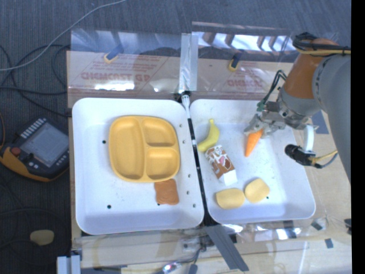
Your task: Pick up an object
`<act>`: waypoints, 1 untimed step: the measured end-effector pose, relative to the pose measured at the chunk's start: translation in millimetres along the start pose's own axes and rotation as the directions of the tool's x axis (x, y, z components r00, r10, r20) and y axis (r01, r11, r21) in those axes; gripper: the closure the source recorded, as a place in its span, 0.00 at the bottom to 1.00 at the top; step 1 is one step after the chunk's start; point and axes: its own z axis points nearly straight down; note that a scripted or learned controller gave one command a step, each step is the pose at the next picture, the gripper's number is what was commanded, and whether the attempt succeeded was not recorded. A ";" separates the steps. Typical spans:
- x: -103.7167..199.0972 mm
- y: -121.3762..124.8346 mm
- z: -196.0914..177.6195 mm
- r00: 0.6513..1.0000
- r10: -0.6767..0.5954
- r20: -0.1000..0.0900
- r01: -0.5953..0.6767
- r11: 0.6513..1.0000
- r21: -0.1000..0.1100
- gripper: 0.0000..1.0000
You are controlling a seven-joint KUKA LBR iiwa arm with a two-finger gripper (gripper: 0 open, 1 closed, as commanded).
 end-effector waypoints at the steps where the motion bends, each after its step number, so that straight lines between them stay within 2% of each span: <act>1: 29.6 -1.1 -103.1 0.981 0.192 0.004 -0.192 0.981 -0.001 1.00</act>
